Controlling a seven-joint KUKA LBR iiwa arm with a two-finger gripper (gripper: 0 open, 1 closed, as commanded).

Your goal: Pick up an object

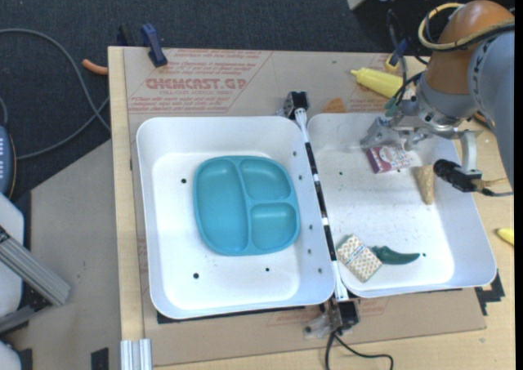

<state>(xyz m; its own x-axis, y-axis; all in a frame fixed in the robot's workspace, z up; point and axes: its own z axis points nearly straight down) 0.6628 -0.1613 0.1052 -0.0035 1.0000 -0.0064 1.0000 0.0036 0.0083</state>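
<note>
My gripper [397, 135] hangs over the far part of the right bin [466, 234], its two fingers spread open. Just below its tips, on the bin floor, lies a small pink and maroon packet [390, 158]; nothing is held between the fingers. A tan cone [426, 184] rests to the right of the packet. Near the front of the same bin sit a checkered little box [359, 258] and a green pepper [399, 256], touching each other.
The left bin [163, 164] holds a teal divided plate [245, 203]. A yellow banana-like toy [377, 80] lies on the cardboard behind the right bin. A black clamp [297, 103] sits where the bins meet at the back.
</note>
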